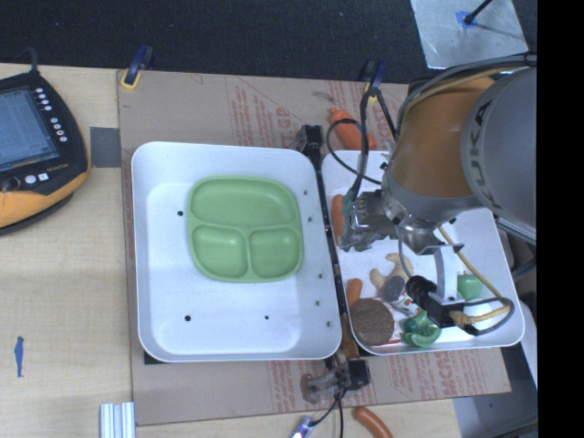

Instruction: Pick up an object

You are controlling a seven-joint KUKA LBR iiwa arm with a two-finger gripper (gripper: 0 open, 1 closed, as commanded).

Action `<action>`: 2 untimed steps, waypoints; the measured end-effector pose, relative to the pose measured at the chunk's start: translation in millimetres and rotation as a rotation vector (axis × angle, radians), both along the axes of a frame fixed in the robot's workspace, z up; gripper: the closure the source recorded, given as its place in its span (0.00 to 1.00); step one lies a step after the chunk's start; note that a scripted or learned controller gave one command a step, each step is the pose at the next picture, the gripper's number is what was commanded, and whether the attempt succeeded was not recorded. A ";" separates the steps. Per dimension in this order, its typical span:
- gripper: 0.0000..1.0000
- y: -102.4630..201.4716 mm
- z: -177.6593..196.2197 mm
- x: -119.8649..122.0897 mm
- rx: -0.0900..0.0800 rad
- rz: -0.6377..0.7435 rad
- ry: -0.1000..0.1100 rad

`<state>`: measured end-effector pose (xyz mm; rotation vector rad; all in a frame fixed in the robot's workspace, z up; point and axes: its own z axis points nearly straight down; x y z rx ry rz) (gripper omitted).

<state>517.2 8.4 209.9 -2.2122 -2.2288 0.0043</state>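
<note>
My gripper (363,226) hangs low over the left part of the right bin (507,336), under the grey and orange arm. Just left of it, an orange carrot-like piece (338,210) lies by the bin's wall. Below the gripper lie several small things: a beige piece (394,261), a grey piece (392,287), a small orange piece (354,289) and a brown round disc (371,318). A green curled thing (422,333) rests at the front of the bin, and another green piece (469,286) lies further right. The arm hides the back of this bin.
The left bin (164,327) holds a green divided plate (245,228). A teach pendant (36,149) lies at the far left of the bench. Clamps and cables sit at the bins' joint, at the back (311,139) and the front (333,381).
</note>
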 end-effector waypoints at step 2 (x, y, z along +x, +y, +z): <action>1.00 -117.5 29.4 94.2 0.001 -0.003 -0.001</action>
